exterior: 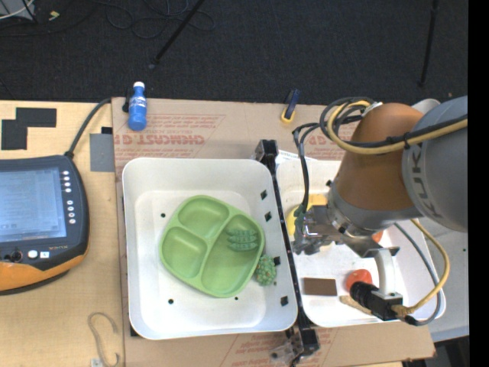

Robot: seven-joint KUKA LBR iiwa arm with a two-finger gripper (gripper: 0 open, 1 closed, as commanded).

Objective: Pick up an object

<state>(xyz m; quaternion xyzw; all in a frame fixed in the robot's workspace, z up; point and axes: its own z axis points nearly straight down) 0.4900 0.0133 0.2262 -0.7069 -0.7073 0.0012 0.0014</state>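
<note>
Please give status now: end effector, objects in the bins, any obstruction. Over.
End effector low over right white bin, fingers unclear. Brown rectangular block and red round object lie free. Green divided plastic plate in left bin.

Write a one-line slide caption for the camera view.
KUKA arm lowers its tool into the right bin; left bin holds a green divided plate.

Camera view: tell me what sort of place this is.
Probably a robotics lab bench: a robot arm over two white bins, a teach pendant, and loose cables on the dark floor.
</note>
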